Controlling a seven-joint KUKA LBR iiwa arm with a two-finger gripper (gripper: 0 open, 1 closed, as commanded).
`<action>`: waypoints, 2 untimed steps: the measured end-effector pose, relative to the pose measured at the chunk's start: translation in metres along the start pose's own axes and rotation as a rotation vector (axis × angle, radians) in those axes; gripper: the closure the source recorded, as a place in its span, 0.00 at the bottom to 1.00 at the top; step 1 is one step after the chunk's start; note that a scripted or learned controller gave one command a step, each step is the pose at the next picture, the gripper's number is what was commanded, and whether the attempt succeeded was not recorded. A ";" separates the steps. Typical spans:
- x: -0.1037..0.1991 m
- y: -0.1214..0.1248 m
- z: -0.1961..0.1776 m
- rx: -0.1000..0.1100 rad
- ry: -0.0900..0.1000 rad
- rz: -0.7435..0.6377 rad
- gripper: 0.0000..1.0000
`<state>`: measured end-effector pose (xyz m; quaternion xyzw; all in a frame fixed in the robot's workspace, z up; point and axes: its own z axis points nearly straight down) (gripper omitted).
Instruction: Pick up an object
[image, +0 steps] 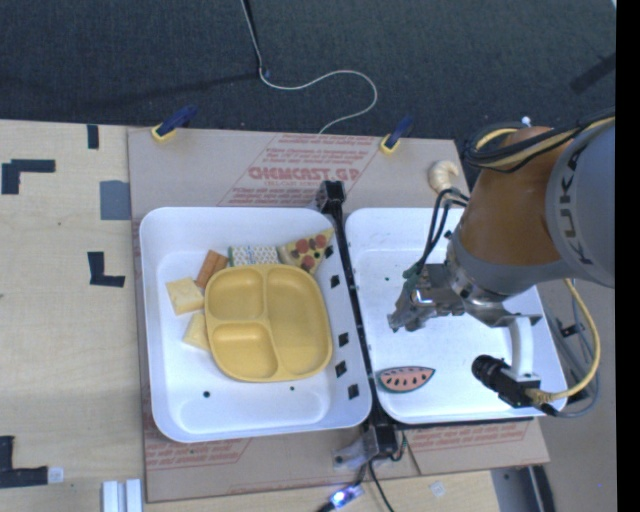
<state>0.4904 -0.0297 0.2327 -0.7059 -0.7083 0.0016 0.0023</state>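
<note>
A watermelon slice toy lies near the front edge of the right bin. My gripper hangs over the middle of that bin, above and slightly behind the slice, with nothing visible between its fingers. In the left bin a yellow divided plate lies flat. Small toy foods sit around its back and left rim: a pizza slice, a brown piece, two pale crackers and a speckled piece.
The arm's orange band and grey body cover the right bin's right half. A black cylinder with a cable juts over that bin's front right corner. A black divider runs between the bins.
</note>
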 end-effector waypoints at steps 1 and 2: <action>0.006 0.006 0.019 -0.001 -0.001 0.002 1.00; -0.001 -0.005 0.015 -0.001 -0.001 0.002 1.00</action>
